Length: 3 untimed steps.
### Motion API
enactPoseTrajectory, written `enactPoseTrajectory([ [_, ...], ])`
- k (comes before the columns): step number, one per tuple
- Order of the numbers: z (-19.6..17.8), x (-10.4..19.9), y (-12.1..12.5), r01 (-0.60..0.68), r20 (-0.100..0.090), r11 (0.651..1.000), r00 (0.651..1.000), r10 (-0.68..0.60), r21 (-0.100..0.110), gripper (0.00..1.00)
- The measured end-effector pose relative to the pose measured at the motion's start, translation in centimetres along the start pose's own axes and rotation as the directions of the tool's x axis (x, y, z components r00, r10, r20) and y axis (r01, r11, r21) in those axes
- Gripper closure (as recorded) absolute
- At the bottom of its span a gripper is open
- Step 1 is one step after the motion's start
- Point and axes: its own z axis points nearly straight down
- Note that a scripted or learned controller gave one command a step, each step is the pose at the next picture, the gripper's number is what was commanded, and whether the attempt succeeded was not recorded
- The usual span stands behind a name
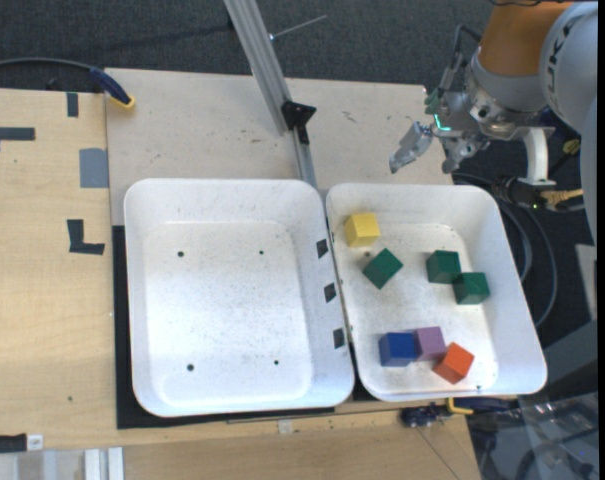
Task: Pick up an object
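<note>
The right bin (pixel 510 268) holds several cubes. A yellow cube (pixel 361 229) lies near its far left corner, with a dark green cube (pixel 383 267) just in front of it. Two more green cubes (pixel 443 266) (pixel 471 287) touch each other at the right. A blue cube (pixel 398 348), a purple cube (pixel 430 341) and an orange cube (pixel 454 362) cluster at the near side. My gripper (pixel 432 154) hangs above the bench just beyond the bin's far rim, open, with nothing between its fingers (pixel 408 151).
The left bin (pixel 222 298) sits beside the right one. A slanted metal rail (pixel 262 58) runs down to the gap between the bins at the far side. A black cable with a yellow-blue end (pixel 112 86) lies far left. Cables (pixel 542 193) hang at the right.
</note>
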Motion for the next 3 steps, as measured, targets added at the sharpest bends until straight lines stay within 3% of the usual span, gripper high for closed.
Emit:
enactPoseTrajectory([
  [2,11.2,0.8,-0.1,-0.001,-0.001,1.000,1.000,0.001,0.007,0.00],
  [3,15.0,0.3,-0.1,-0.001,-0.006,1.000,1.000,0.001,-0.008,0.00],
])
